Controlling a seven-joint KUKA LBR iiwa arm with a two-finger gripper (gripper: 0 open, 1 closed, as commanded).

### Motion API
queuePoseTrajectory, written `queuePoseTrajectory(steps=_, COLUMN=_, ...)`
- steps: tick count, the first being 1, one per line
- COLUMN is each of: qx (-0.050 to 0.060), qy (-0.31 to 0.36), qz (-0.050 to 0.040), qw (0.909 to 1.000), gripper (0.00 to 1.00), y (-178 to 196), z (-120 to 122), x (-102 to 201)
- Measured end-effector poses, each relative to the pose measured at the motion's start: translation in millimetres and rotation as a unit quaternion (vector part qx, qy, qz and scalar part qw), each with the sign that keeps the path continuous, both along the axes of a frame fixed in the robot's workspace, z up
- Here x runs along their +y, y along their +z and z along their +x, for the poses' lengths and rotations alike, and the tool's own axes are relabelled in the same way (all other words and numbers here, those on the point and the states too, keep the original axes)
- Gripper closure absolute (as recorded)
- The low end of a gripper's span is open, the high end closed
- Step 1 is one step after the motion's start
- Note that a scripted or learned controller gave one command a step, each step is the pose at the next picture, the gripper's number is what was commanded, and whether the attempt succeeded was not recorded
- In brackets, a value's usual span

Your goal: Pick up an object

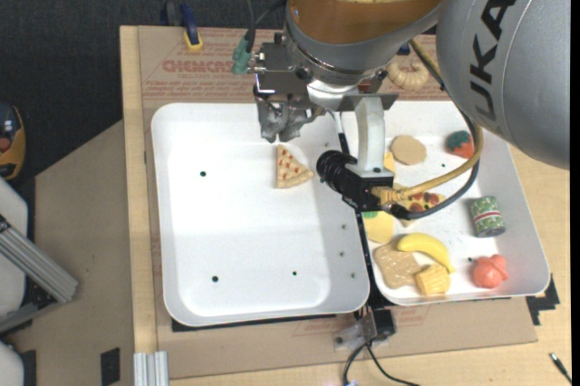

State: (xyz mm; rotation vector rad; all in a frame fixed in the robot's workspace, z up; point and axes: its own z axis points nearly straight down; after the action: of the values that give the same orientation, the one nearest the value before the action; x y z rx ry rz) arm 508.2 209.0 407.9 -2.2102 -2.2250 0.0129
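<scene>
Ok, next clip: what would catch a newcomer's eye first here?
The big grey and orange arm fills the top of the camera view, its hand hanging just above a lone pizza slice in the left bin. After that, the pile of toy food in the right bin: a banana, a tomato and a green can.

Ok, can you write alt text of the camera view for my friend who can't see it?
A big grey and orange robot arm reaches over two white bins, its gripper just above a toy pizza slice in the left bin. The right bin holds toy foods, including a banana, a cookie and a green can.
</scene>
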Motion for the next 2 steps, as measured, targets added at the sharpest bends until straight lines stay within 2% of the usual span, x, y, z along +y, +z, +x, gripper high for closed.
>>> queuePoseTrajectory(steps=1, qx=-0.012, qy=-0.001, qz=0.0044, qw=0.9999, gripper=1.0, y=134.8, z=-1.5, x=16.4)
queuePoseTrajectory(steps=2, qx=0.002, qy=-0.004, qz=-0.0021, qw=1.0, gripper=1.0, y=8.7, z=-31.3, x=13.9)
